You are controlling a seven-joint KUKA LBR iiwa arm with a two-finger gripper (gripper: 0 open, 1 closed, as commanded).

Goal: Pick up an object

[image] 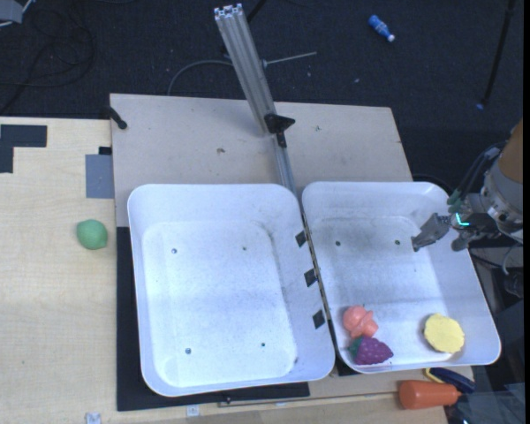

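Note:
The right bin (pixel 380 203) holds three small objects along its near edge. They are a pink-orange toy (pixel 360 320), a purple grape bunch (pixel 371 352) touching it, and a yellow round piece (pixel 444 333) in the near right corner. My gripper (pixel 443 235) hangs over the bin's right rim, well behind the yellow piece. It is open, with nothing between its fingers (pixel 428 231).
The left bin (pixel 214 203) sits beside the right one. A green ball (pixel 93 234) lies on the wooden bench at left. An orange toy (pixel 428 394) rests outside the right bin's near edge. A slanted metal rail (pixel 252 69) rises behind the bins.

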